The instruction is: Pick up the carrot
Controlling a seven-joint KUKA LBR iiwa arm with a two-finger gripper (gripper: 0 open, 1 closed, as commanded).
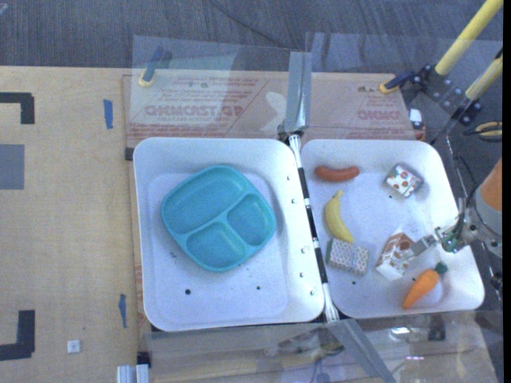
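Wooden bench (64, 238), two white bins side by side. Arm enters low over the right bin's (375, 302) right rim; gripper (427, 242) points left into it. Can't tell whether it's clenched or released. Just past its tip: small carton (394, 255). Carrot (421, 287) lies just below the gripper, near the bin's lower right corner, not gripped. Farther left: patterned block (349, 255), banana (338, 217), sausage (337, 172). Farthest: teal divided plate (217, 216) in the left bin (160, 294).
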